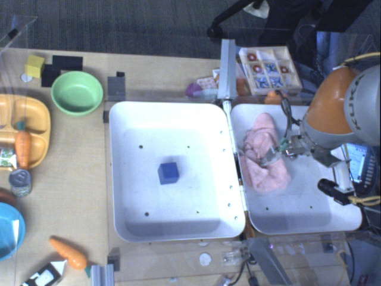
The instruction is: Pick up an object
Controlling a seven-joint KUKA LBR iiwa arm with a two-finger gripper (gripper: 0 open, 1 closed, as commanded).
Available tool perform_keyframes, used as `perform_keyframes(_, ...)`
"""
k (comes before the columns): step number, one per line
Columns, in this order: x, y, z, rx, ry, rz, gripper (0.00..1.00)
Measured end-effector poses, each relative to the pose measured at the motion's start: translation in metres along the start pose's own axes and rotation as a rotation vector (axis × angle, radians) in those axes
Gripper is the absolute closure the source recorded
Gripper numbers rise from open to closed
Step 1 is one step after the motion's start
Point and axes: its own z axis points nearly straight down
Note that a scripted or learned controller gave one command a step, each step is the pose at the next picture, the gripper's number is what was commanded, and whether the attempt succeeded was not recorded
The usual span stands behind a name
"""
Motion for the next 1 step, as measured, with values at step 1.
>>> perform_keyframes(1, 0.0139, 0.0046, 0.0000, -0.003, -0.003, -0.055, 0.00)
